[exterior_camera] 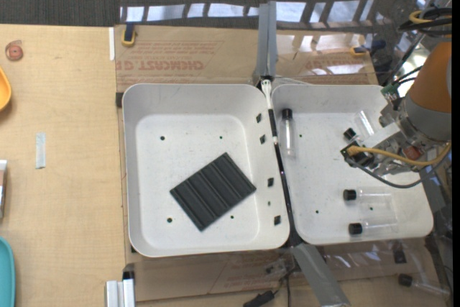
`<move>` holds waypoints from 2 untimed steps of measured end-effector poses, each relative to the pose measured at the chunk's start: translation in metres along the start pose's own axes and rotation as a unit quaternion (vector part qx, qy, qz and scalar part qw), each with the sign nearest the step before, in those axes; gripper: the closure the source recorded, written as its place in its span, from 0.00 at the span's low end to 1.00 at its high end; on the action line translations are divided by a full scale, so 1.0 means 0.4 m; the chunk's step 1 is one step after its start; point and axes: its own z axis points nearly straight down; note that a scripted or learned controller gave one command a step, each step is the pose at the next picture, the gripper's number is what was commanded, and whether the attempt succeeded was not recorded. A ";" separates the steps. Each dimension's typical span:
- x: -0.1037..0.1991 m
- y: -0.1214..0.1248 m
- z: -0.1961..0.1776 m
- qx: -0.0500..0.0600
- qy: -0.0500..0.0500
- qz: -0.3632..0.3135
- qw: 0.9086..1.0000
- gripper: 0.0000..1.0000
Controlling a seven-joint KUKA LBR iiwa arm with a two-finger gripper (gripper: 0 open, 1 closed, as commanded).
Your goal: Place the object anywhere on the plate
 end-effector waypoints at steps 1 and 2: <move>-0.002 -0.201 -0.125 -0.001 0.002 0.044 0.999 1.00; 0.083 -0.400 -0.019 -0.001 0.001 0.070 0.998 1.00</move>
